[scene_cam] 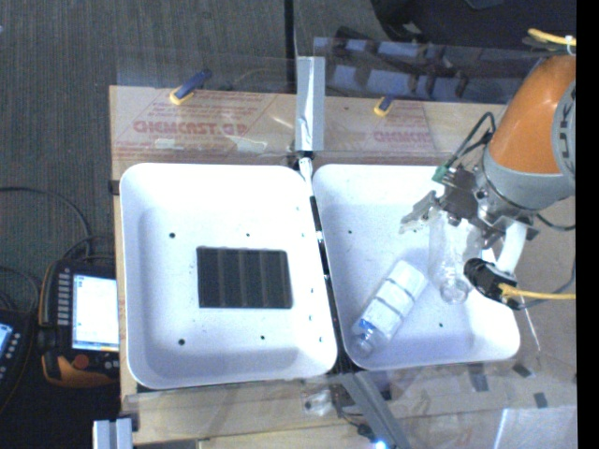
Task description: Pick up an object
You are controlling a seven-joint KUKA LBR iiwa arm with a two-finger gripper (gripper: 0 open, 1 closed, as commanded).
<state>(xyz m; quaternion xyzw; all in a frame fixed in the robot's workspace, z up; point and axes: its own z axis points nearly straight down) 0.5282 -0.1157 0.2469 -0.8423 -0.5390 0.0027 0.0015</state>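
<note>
Orange and grey, the arm's wrist housing (533, 143) rises closest to the lens at the right, and below it the tool (449, 251) hangs over the right-hand one of two shallow white plastic bins (487, 340). Its translucent fingers blur against the white floor, so I cannot tell how far apart they stand, nor whether they grip anything. One clear plastic bottle with a white label and a blue cap (388, 307) lies on its side just beside the tool, down and to its left; whether the two touch is hard to make out. The bottle's long axis runs diagonally, cap end pointing away from the tool toward the bin's lower-left corner, base end toward the tool. Farther to the tool's left, the second white bin (150, 204) holds one flat black ribbed rectangular panel (244, 278). Both bins sit on a brown board tabletop (211, 124) bearing two small clamps, one blue-handled (188, 86), one yellow (383, 107).
</note>
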